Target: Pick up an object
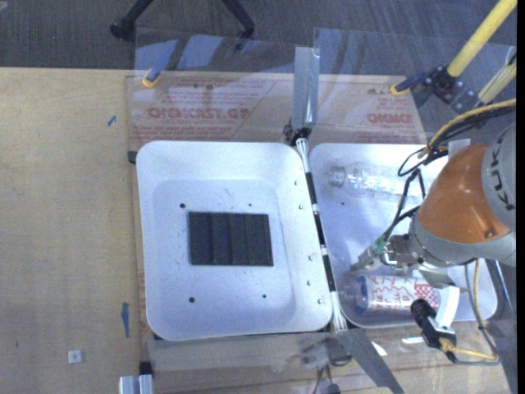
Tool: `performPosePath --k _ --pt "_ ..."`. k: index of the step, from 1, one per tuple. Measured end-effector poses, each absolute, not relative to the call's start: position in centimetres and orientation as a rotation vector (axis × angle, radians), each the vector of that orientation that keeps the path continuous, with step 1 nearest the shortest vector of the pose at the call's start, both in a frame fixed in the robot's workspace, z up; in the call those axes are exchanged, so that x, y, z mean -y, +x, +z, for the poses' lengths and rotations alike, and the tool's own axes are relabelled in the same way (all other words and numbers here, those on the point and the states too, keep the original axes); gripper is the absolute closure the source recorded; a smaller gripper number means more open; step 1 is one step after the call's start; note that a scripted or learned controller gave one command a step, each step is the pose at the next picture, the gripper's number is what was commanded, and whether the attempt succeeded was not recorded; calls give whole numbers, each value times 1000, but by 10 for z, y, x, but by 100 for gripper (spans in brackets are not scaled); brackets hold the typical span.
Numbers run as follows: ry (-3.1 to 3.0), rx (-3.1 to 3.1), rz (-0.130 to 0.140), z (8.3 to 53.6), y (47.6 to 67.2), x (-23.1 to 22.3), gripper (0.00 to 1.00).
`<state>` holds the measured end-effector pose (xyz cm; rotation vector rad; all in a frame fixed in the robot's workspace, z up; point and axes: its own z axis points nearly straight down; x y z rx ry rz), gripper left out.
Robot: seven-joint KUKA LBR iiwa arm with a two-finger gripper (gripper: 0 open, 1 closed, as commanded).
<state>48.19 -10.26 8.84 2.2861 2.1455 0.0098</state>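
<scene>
A flat black ribbed pad (230, 238) lies in the middle of the left bin (156, 171). In the right bin (326, 220), a clear plastic bottle (365, 180) lies on its side near the far wall. A red-and-white patterned container (392, 292) with a bluish end lies along the near wall. My gripper (379, 257) hangs low over the right bin, just above the patterned container's left part. The grey wrist and orange band sit behind it to the right and cover part of the bin.
A metal divider (305, 89) rises between the bins at the back. Yellow cables (459, 121) loop over the right bin's far right corner. The wooden bench (66, 220) stretches to the left of the bins.
</scene>
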Motion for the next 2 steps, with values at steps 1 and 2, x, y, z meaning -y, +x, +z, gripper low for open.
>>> performPosePath --k 1,2 --pt "2508 -1905 6 113 481 212 0" --pt "2322 -2116 2 90 480 162 0"
